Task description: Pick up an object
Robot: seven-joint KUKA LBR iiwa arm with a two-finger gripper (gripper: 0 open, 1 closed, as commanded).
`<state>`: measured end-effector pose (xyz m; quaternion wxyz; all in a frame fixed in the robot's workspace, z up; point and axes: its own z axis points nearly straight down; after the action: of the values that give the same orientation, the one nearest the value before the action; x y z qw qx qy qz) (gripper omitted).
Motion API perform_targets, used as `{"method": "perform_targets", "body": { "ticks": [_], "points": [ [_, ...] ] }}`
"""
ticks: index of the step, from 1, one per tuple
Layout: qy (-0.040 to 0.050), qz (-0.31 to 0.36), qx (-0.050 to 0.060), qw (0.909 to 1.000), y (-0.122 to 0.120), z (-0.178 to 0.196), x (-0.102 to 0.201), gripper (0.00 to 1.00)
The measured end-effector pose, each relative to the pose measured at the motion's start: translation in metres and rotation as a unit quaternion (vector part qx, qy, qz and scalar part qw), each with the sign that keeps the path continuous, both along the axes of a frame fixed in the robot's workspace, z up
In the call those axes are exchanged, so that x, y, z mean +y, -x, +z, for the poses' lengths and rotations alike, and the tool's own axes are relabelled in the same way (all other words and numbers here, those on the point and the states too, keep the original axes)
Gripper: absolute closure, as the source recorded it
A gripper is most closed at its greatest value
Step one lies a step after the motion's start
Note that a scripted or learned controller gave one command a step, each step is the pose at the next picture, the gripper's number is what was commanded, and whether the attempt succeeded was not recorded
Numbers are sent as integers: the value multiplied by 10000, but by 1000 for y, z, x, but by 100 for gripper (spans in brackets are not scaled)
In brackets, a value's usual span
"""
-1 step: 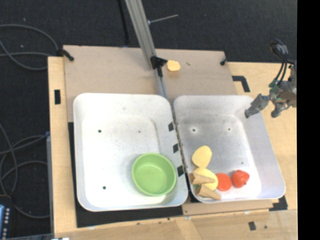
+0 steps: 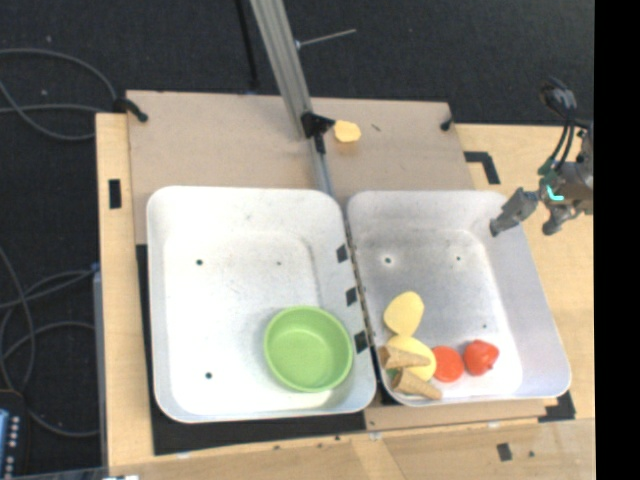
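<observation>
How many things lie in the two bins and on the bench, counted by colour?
Green: 1, the bowl
Yellow: 3, two pieces in the right bin, one piece on the bench
Red: 2
Tan: 2, wedges
Total: 8

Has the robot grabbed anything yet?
Not yet. The gripper is at the right bin's far right edge with nothing between its fingers. The food sits at that bin's near end, and the green bowl in the left bin. The pick is left.
</observation>
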<state>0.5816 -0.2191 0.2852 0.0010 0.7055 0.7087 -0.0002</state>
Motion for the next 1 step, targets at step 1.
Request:
{"method": "perform_targets", "body": {
  "ticks": [1],
  "points": [
    [5,-20,21,10000,-2,-42,0,0]
  ]
}}
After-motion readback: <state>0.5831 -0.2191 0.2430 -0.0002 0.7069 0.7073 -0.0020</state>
